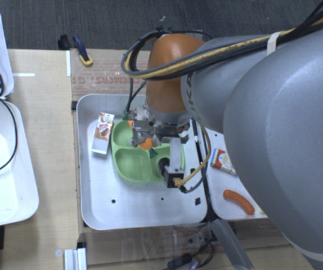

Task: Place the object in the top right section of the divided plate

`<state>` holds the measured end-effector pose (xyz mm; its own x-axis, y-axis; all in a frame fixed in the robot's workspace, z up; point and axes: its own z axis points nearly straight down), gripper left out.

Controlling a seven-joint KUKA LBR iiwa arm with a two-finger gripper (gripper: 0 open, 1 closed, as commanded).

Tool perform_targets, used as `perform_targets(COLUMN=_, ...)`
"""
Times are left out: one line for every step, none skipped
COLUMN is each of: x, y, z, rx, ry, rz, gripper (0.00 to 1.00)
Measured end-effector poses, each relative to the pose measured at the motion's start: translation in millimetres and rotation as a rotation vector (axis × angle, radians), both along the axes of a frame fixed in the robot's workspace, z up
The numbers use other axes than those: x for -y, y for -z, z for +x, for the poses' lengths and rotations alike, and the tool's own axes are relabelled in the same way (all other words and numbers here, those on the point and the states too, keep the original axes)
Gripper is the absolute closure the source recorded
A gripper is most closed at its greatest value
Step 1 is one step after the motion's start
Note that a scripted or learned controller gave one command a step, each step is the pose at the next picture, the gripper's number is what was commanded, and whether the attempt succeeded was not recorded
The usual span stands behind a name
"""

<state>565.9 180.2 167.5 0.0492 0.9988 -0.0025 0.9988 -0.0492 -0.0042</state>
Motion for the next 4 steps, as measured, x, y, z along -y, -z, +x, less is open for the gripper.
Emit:
perform_targets(x=0, y=0, z=0, rx=0.000, ry=0.000, rz=0.000, gripper=0.00)
perform_targets(x=82, y=9, z=-20, rx=0.000, ry=-0.098, rz=0.001, gripper=0.00)
perform_targets(x=96, y=-112, z=-37, rx=0.002, ry=0.004, rz=0.000, gripper=0.00)
perform_targets(x=137, y=-22, z=-89, rx=-0.001, ry=-0.050, rz=0.001, gripper=0.00)
